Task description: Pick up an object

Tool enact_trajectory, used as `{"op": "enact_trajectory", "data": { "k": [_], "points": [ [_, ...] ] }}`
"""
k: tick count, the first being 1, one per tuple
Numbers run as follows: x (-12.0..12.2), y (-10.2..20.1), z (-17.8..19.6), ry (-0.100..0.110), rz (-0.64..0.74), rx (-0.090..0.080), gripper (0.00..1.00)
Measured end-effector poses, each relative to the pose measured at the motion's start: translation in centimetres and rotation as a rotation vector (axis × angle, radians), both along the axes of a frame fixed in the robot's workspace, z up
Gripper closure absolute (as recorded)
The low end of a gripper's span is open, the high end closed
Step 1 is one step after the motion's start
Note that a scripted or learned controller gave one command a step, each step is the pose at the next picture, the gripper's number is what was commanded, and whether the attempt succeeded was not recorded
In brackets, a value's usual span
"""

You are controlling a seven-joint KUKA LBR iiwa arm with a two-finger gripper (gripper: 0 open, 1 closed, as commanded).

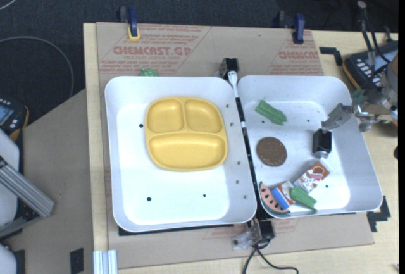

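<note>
The right bin (354,159) holds a green pea pod (271,112), a round brown cookie (271,151) and a small black block (322,142). At its front lie a watermelon slice (274,199), a green piece (302,198) and a red-and-white packet (314,177). My gripper (345,116) reaches in over the bin's right rim, above and to the right of the black block and apart from it. Nothing shows in its grasp.
A yellow divided plate (186,133) lies in the left bin (126,159). Clamps (132,24) hold the cardboard backing at the far edge. A black fixture (230,68) sits between the bins at the back. Cables and equipment crowd the right edge.
</note>
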State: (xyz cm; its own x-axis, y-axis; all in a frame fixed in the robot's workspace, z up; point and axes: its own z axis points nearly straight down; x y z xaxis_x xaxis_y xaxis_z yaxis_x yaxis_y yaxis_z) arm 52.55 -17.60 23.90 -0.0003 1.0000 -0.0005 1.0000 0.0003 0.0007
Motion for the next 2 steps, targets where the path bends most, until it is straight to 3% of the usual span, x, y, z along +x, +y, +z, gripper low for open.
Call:
{"op": "enact_trajectory", "data": {
  "k": [1, 2],
  "points": [
    [0.1, 0.0, 1.1, -0.003, 0.001, -0.001, 1.0],
    [-4.2, 3.8, 15.6, -0.018, 0.003, -0.002, 1.0]
  ]
}}
